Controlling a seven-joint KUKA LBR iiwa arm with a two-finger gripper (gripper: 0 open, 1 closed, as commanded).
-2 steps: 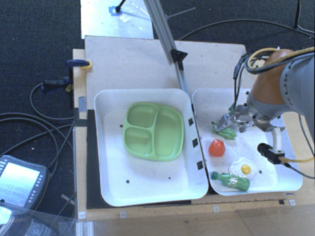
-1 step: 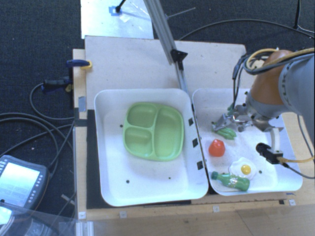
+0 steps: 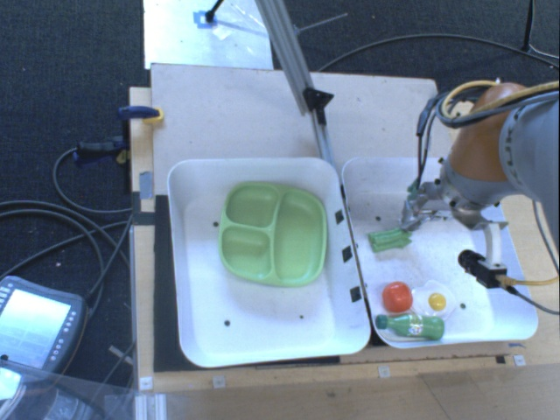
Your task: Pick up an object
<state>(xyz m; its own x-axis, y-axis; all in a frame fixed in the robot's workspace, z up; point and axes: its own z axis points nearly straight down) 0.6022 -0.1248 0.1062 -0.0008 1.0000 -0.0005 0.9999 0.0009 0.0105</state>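
In the right bin (image 3: 516,318), a small flat green piece (image 3: 388,240) lies near the left wall. My gripper (image 3: 410,219) hangs low over the bin, right at the upper right end of that green piece; whether it touches the piece is unclear. Toward the front of the same bin sit a red tomato (image 3: 397,297), a fried egg toy (image 3: 435,302) and a green bottle (image 3: 413,325) lying on its side.
The left bin (image 3: 197,322) holds a light green divided plate (image 3: 273,234). A grey pole (image 3: 289,46) slants down to the gap between the bins. Cables run from the wrist past the right bin's right edge.
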